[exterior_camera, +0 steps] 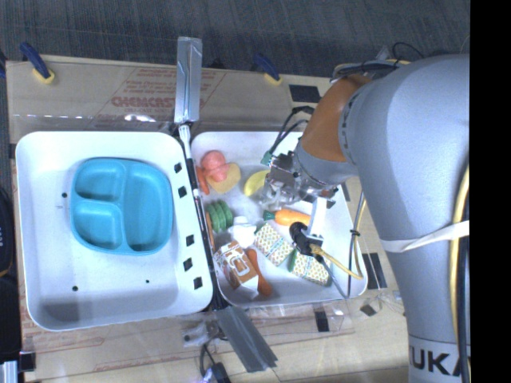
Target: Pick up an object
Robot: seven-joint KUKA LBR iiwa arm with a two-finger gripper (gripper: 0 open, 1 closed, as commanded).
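The gripper (281,191) sits low over the right-hand bin (239,144), just right of frame centre, among a crowd of small toys; whether it is open or closed cannot be told from this slanted view, and nothing can be seen held in it. Nearest to it are a yellow piece (255,183) on its left and an orange carrot-like piece (291,216) just below. To do this step well, I judge the arm should settle on one of those two, come straight down with the piece centred, and avoid nudging the checkered packets (274,244) or the pink and yellow toy (215,170) further left. The items lie close together, so a sideways approach risks pushing them away.

The grey arm fills the right of the frame, its orange band (326,126) bent over the bin's upper right, wrist pointing down and leftward. The blue divided plate (121,204) rests in the left bin (32,238), well apart
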